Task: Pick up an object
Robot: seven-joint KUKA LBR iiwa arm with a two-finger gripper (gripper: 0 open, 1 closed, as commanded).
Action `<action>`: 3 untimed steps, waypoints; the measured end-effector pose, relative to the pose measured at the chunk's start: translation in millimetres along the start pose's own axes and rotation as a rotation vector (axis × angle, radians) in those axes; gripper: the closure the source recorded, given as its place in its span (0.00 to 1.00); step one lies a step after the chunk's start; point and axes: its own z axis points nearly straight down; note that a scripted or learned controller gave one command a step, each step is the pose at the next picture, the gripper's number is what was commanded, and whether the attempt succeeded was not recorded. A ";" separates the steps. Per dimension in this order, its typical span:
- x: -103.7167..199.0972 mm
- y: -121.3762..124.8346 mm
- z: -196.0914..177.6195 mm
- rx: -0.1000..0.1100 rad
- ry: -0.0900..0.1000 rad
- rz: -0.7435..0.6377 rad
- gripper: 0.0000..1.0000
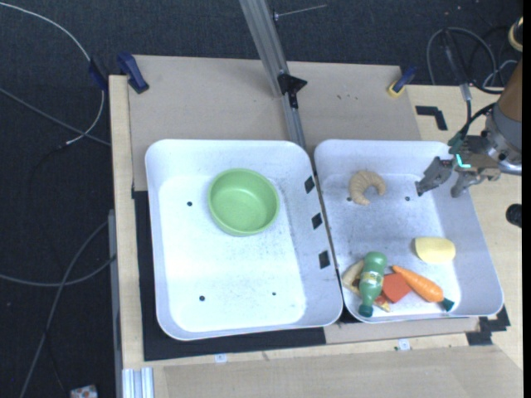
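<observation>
The right bin [469, 222] holds a tan croissant [366, 185] near its back, a pale yellow lump [435, 249] at its right side, and a cluster at its front: an orange carrot [420, 284], a red piece [395, 288] and a green bottle-like toy [371, 274]. A green bowl [242, 201] sits in the left bin [174, 247]. My gripper [445, 178] hangs over the right bin's back right corner, its two dark fingers spread apart with nothing between them, to the right of the croissant and above the yellow lump.
A grey metal rail [265, 36] slants down from the top to the gap between the bins. Blue and yellow clamps [131, 71] sit at the bench's back corners. Cables lie on the dark floor to the left and upper right.
</observation>
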 end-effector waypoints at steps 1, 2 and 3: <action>-0.1 1.1 -2.8 -0.006 -0.001 -0.001 0.00; -4.1 -5.4 58.3 0.003 0.001 0.001 0.00; -12.5 -3.3 116.3 0.001 0.001 0.001 0.00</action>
